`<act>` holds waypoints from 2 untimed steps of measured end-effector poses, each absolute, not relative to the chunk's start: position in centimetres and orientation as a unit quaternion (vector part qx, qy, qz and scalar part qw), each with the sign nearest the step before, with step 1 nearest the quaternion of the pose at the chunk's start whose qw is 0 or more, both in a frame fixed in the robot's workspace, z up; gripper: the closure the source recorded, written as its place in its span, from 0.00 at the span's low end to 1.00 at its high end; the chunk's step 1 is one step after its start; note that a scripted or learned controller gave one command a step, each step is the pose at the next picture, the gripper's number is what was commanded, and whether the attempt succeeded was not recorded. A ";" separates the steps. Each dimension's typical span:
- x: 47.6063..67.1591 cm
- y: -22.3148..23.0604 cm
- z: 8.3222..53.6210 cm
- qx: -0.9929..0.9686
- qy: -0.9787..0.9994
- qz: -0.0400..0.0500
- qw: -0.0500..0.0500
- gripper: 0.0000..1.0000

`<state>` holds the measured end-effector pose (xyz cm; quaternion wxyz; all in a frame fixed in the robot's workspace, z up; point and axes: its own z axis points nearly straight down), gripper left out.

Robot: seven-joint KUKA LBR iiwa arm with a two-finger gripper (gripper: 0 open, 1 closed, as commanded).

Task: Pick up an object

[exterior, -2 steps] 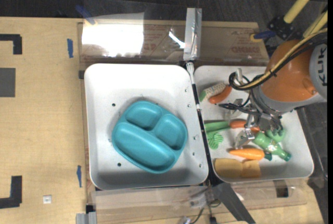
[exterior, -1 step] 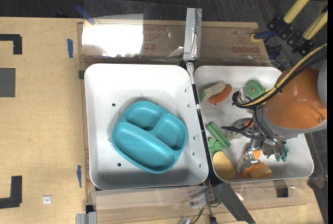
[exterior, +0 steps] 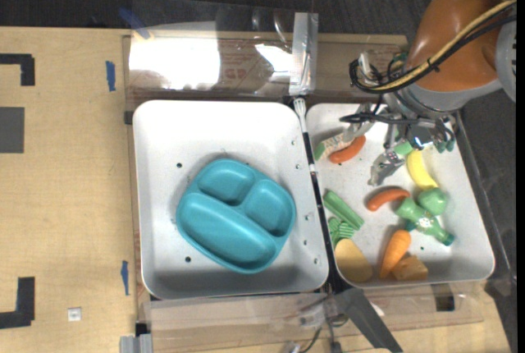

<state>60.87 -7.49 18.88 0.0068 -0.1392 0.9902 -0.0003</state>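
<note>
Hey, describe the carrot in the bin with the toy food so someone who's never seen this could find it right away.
Look at the right bin, the one crowded with toy food, not the left bin with the teal divided plate. Go to its near edge: the carrot lies there, between a tan wedge and a green piece. It is the tapered orange piece, unlike the rounder red-orange ones farther back.

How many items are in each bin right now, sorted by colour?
Left bin
Teal: 1, the divided plate

Right bin
Orange or red: 3
Green: 3
Yellow: 2
Brown: 1

Total: 10, though items under the end effector are hard to separate.
</note>
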 end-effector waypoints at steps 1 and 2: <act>57.4 -10.1 9.0 -0.272 0.962 -0.001 0.006 0.00; 53.5 -15.1 8.9 -0.313 0.950 -0.003 0.005 0.00</act>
